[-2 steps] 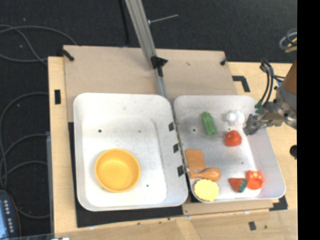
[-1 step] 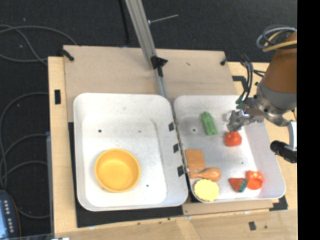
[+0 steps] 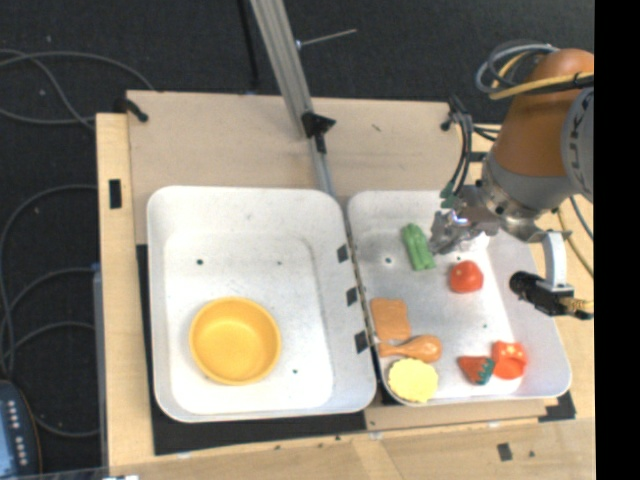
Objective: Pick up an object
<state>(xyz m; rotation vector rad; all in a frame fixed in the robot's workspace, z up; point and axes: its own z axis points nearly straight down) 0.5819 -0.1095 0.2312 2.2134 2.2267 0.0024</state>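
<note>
Whether the jaws are open or closed cannot be told. The gripper [image 3: 452, 226] hangs low over the right bin [image 3: 380, 218], near its back edge. At its nine o'clock, just beside it, lies a green vegetable [image 3: 418, 247]; at five o'clock sits a small red tomato [image 3: 465, 277]. Farther out at six o'clock are a red strawberry piece [image 3: 498, 361], an orange slab [image 3: 390, 318], a drumstick [image 3: 412, 348] and a yellow round [image 3: 413, 380] in the front corner. At eight o'clock, well apart, a yellow bowl [image 3: 235, 340] rests in the left bin [image 3: 250, 218].
</note>
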